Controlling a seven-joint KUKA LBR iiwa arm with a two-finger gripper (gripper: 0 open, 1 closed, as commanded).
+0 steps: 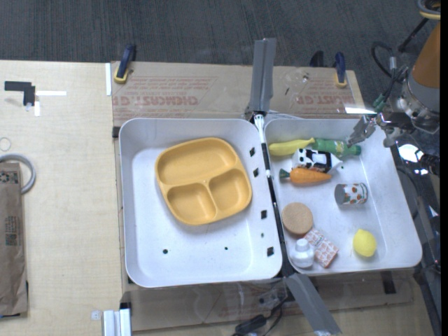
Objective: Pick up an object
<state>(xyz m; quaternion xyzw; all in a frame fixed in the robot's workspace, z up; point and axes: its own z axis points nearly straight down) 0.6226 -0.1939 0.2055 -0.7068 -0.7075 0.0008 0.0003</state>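
Note:
My gripper point(362, 130) hangs over the back right corner of the right bin point(400, 208), just right of a green toy point(334, 146) and not touching it. Nothing shows in its grasp. Left of the green toy lies a yellow banana point(290, 146). In front of these are a black-and-white cow toy point(315, 159) and an orange carrot point(310, 176). A small printed can point(352, 194) lies in the bin's middle. Nearer the front sit a brown round cookie point(297, 218), a lemon point(364, 243), a white bottle point(302, 252) and a pink wafer pack point(323, 248).
The left bin point(140, 250) holds a yellow divided plate point(203, 180). A grey divider post point(263, 75) rises at the back between the bins. Cables point(392, 54) and the arm's orange band point(428, 58) crowd the right edge. A brown bag point(10, 236) lies at far left.

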